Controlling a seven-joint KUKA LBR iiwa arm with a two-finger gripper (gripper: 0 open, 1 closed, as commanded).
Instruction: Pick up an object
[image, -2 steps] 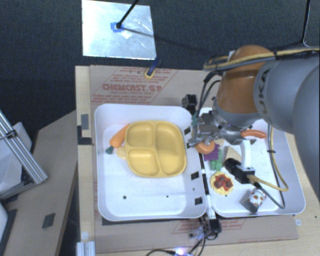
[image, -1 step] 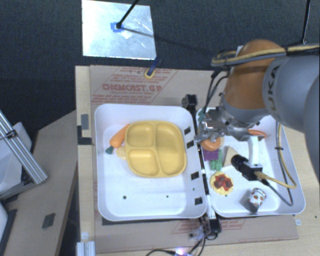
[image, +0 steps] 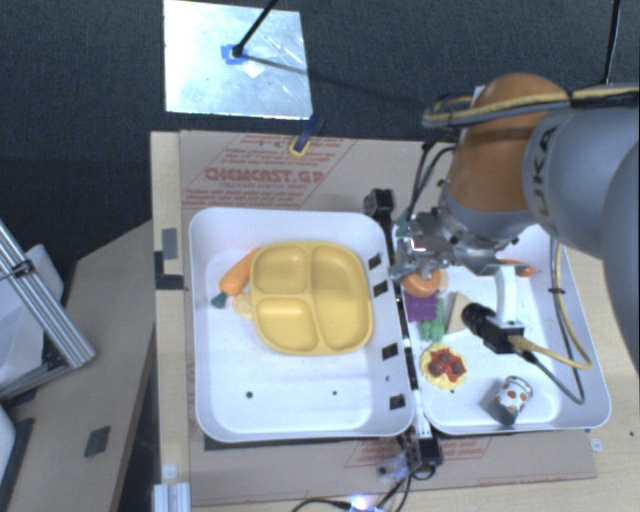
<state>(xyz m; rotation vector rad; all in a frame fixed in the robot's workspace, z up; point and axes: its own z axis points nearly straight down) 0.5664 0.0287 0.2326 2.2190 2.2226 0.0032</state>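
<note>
In the left white bin (image: 300, 405) the yellow divided plastic plate (image: 305, 298) takes the middle, with an orange toy carrot (image: 238, 271) touching its left edge; the strip on the near side of the plate is bare. In the right white bin (image: 588, 405) the grey arm (image: 585, 150) covers the far part. A purple toy grape bunch (image: 432, 328) and a small round toy pizza (image: 445, 366) crowd the dividing wall; beside the small grey tin (image: 508, 398), the near right corner is free.

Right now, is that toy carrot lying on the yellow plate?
No, the carrot lies on the floor of the bin beside the yellow plate, against the plate's edge on the view's left.
</note>
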